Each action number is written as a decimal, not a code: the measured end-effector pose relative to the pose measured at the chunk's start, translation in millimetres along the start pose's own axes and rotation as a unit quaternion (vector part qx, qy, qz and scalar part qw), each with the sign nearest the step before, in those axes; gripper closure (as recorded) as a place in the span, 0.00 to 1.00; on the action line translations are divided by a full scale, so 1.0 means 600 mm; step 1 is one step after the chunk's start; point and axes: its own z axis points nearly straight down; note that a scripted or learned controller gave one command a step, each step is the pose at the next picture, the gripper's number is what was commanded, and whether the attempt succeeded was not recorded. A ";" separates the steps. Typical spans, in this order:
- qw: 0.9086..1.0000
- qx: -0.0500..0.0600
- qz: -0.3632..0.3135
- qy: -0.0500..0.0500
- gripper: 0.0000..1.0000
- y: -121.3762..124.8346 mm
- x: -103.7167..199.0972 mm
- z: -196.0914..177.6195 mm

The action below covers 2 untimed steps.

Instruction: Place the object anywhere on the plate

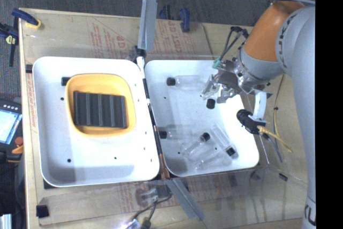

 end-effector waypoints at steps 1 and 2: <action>0.999 -0.002 0.032 -0.001 1.00 -0.004 0.152 -0.034; 1.000 -0.001 -0.023 -0.001 1.00 -0.011 0.262 0.045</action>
